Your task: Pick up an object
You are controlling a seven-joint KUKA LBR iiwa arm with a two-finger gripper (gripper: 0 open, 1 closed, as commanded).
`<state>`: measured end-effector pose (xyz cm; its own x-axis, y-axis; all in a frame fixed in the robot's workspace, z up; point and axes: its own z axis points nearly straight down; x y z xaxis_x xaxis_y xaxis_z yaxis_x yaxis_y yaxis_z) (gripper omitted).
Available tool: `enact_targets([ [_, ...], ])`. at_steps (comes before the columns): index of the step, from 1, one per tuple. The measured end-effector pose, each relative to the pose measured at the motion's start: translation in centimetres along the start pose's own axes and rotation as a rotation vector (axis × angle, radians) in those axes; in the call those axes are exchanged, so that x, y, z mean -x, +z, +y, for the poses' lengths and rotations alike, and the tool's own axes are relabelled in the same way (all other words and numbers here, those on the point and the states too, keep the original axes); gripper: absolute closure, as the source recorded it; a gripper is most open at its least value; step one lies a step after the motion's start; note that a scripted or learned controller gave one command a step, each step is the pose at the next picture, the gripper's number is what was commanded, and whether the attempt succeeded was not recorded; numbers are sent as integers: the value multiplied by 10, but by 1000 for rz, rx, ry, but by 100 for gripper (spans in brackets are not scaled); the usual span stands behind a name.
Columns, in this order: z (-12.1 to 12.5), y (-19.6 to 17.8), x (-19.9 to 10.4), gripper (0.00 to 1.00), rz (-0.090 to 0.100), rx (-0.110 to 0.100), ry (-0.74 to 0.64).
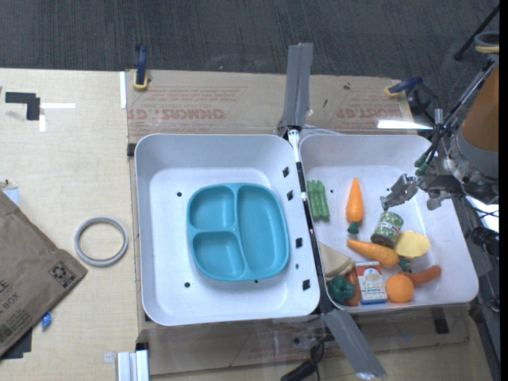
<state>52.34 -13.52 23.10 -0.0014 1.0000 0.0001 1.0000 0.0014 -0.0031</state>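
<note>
The right bin [381,159] holds several toy foods: a green ridged piece [318,199], an upright carrot [354,201], a small can [387,228], a lying carrot [373,251], a yellow piece [413,244], an orange [401,288], a red carton [370,282] and a tan wedge [333,256]. My gripper [416,194] hangs over the right half of this bin, just above and right of the can. It is open, and nothing sits between its fingers.
The left bin [159,213] carries a teal divided plate [238,231]. A grey tape ring [101,240] and a brown cardboard box [28,268] lie on the bench to the left. Clamps [140,66] stand at the rear edge.
</note>
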Motion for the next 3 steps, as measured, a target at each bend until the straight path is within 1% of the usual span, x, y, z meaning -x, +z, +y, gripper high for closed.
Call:
enact_targets([
  [1,72,108,-28,0,0,1,-67],
  [2,76,139,-33,0,-1,2,-284],
  [3,76,130,-31,100,-2,3,-278],
])
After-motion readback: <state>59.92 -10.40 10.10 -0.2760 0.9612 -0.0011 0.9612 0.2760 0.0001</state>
